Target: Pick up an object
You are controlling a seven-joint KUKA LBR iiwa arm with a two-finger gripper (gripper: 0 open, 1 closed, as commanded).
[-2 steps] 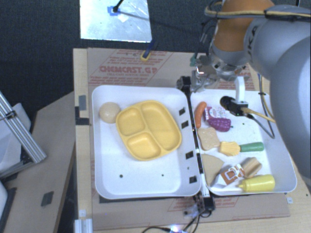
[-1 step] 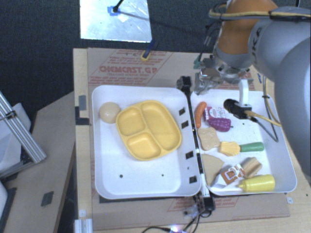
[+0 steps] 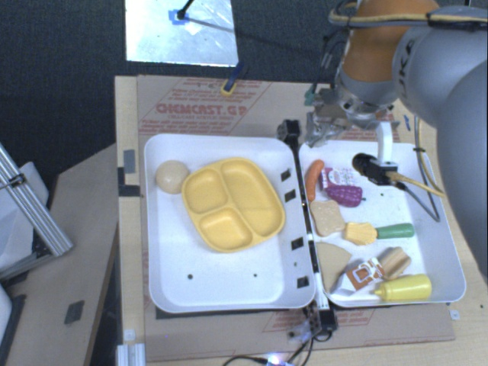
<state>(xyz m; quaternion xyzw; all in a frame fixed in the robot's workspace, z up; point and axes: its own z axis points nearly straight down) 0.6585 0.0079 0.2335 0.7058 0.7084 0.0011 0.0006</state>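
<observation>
Two shallow white plastic bins [image 3: 229, 296], smooth, semi-gloss. Yellow three-compartment plastic tray [image 3: 229, 203], smooth, matt-ish. Brown printed cardboard sheet [image 3: 202, 105] under bins, matt. Pale wood-look worktop [image 3: 84, 204]. Shiny metal plate [image 3: 179, 21] at back, reflective. Orange wrist band [image 3: 381, 33], glossy.

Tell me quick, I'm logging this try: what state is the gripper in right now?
Gripper: over the far edge of the right bin, nothing seen held in it; open or closed cannot be told.

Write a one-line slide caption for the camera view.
Arm's hand above the right bin of toy food; yellow divided plate in the left bin.
</observation>
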